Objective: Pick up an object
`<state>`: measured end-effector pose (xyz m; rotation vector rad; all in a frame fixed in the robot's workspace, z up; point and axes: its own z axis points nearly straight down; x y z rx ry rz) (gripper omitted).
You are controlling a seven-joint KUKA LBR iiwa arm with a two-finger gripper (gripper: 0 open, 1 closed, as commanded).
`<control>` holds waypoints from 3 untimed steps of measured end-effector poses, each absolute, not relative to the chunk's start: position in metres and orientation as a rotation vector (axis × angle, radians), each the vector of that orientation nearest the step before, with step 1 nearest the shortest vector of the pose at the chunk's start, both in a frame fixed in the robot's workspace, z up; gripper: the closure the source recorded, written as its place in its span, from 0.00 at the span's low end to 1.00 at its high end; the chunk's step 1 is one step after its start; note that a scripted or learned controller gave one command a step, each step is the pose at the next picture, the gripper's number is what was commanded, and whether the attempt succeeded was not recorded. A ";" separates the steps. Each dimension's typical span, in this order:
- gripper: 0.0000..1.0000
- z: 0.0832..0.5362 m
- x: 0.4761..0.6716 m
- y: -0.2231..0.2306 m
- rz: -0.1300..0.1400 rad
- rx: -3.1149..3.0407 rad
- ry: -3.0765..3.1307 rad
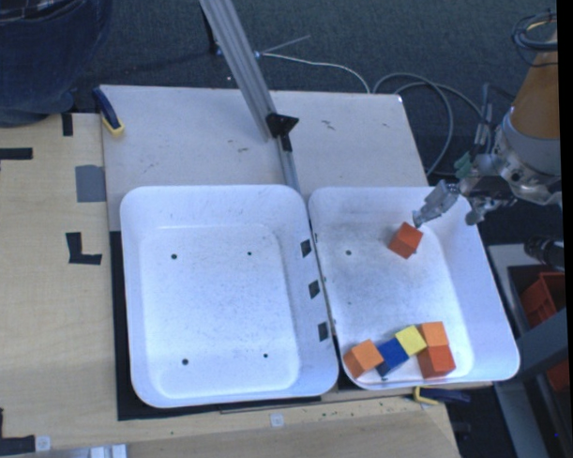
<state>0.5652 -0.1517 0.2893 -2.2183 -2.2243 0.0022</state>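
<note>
Bench inventory, overhead slanted view.

Left shallow white plastic bin [147, 275]: speckled floor, four small dark dots near its corners.

Right shallow white plastic bin [476, 292]: touches the left bin along a shared edge that carries three small dark tabs.
- One orange cube [405, 240], tilted on a corner, in the upper part of this bin, well apart from the other blocks.
- Cluster along the near edge: an orange block [365, 357] at the left, a blue block [391, 358] touching it, a yellow block [410, 340] just behind the blue one, and a red-orange block [435, 351] at the right.

Grey arm with orange band [537, 102]: enters from the right, wrist over the right bin's far rim.

Two-finger gripper [429, 212]: its tip sits just above and to the right of the tilted orange cube, very close to it. Whether the cube is actually between the fingers, and whether they are spread or closed, cannot be told at this sharpness.

Grey metal rail [248, 65]: slants down from the top to the junction of the bins.
</note>
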 end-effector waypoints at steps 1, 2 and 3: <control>0.00 0.128 0.584 -0.172 0.009 -2.216 -2.218; 0.00 0.090 0.628 -0.156 0.002 -2.216 -2.225; 0.00 0.092 0.619 -0.116 0.002 -2.214 -2.224</control>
